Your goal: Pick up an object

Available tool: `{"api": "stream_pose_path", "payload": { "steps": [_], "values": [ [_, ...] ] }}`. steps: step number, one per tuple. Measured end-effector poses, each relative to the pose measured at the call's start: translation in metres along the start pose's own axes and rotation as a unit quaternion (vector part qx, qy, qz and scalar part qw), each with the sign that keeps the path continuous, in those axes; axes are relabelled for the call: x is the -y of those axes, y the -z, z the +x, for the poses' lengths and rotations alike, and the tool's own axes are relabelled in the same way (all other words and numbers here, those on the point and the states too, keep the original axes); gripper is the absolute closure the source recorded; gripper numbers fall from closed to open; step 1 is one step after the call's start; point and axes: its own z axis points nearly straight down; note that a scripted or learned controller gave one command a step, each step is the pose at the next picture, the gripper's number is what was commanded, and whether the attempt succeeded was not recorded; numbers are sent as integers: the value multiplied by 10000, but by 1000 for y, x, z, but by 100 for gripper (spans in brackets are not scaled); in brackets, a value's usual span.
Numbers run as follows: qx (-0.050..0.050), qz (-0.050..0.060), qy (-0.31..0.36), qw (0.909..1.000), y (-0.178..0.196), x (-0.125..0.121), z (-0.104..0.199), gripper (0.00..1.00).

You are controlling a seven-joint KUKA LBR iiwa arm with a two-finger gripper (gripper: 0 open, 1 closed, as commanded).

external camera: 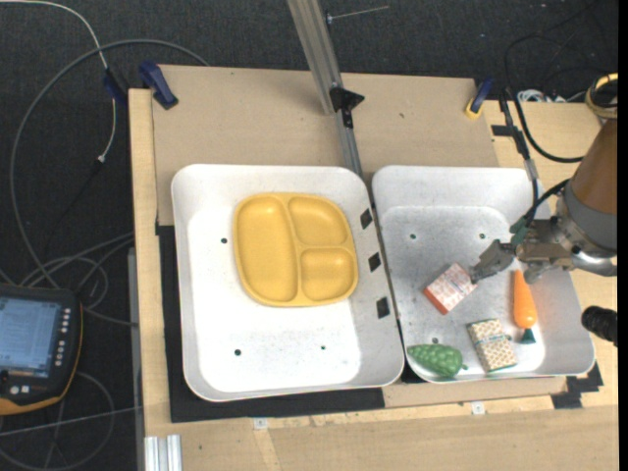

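Nothing is lifted yet: the tool (496, 256), whose grip I cannot tell, sits low in the right white bin (432, 189), just beside the small red-and-white box (449, 287) lying mid-bin.

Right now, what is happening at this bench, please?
A grey robot arm reaches in from the right over the right bin. Its gripper hangs just beside a small red and white box and holds nothing. An orange carrot, a patterned block and a green item also lie in that bin. The left bin carries a yellow divided tray. No object has been picked up yet.
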Motion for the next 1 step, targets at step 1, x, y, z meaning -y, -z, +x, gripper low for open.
{"api": "stream_pose_path", "payload": {
  "steps": [1],
  "values": [
    [2, -4, -2, 10000, 0, 0, 0, 0]
  ]
}}
